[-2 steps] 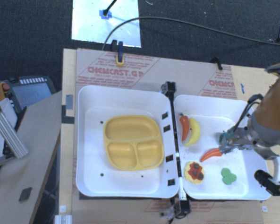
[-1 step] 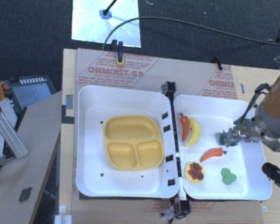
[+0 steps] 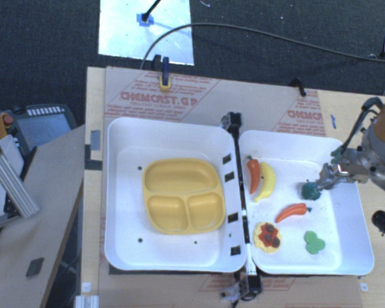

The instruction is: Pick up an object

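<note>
Dark green toy (image 3: 310,190) just beneath hand (image 3: 326,178), right bin (image 3: 354,218).

"CHEMCAST GP" in red, twice, upside down on the brown protective sheet (image 3: 183,97) under the bins.

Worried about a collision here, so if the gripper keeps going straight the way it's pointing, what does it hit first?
Most likely the dark green broccoli-like toy: the gripper points down-left straight at it in the right bin. Whether they already touch is unclear at this slant.
</note>
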You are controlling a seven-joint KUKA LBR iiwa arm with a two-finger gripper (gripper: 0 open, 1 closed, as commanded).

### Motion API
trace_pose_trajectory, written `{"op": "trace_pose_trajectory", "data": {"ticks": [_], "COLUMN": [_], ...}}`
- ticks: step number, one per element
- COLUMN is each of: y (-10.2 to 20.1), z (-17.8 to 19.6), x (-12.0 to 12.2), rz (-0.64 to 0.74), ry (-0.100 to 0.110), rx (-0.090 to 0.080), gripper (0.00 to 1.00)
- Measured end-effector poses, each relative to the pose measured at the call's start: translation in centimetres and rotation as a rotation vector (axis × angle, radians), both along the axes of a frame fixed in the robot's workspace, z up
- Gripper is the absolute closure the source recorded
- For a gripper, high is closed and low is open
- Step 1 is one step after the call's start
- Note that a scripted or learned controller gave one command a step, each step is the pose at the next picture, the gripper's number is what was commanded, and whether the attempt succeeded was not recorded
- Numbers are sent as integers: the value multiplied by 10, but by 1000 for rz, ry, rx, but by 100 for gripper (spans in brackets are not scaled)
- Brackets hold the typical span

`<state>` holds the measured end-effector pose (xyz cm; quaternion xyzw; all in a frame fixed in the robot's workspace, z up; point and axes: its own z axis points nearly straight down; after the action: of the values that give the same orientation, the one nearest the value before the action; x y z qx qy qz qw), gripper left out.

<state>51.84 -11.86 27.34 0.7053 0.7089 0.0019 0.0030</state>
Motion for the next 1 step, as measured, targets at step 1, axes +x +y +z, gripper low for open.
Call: {"op": "trace_pose_trajectory", "data": {"ticks": [1], "y": [47], "z": [-18], "x": [16], "rz": [4], "ry": [5], "rx": [3], "gripper": [100]}}
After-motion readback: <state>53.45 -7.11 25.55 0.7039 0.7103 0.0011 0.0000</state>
